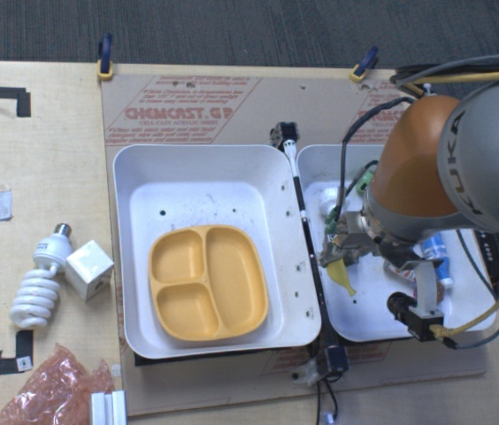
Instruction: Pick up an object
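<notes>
Look at your left bin (134,184) first — a yellow divided plate (207,282) lies flat in it, three compartments, sitting toward the near side. That bin is well apart from the action. Out on the bench (46,166) to the left, you have a spiral light bulb (41,283) lying beside a small white cube (89,269), the two just touching or nearly so, and a crumpled red mesh bag (72,383) at the near edge.

Now the right bin (356,326) — the arm (444,162) covers most of it, orange band and grey wrist right over the middle, cables looping around. A yellow object (341,276), thin and pointed, lies on the bin floor near the left wall. A white object (328,200) sits farther back by the same wall, and something blue and white (436,253) pokes out under the arm on the right.

Your hand (342,244) is down low in that bin, just above the yellow object — whether its fingers are spread or pinched on anything, you cannot tell from here; the wrist and clutter hide them.
</notes>
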`<state>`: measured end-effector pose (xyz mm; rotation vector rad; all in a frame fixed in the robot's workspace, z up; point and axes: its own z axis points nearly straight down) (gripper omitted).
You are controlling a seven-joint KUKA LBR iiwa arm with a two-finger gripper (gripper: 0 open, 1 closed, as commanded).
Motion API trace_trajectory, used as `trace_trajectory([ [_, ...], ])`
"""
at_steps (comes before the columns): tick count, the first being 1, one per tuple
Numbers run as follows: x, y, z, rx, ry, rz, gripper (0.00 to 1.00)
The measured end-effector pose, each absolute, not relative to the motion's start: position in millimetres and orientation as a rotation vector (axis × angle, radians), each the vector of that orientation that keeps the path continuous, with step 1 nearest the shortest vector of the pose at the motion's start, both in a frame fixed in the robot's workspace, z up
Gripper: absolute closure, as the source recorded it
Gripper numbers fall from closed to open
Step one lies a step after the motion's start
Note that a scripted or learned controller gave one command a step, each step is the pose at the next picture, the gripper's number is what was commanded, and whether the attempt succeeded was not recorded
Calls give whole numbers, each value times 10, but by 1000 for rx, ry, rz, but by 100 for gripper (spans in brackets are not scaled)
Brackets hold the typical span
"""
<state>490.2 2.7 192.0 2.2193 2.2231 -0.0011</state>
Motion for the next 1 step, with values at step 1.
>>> trace_trajectory([
  [1, 5167, 106, 1922, 2218, 2223, -1, 100],
])
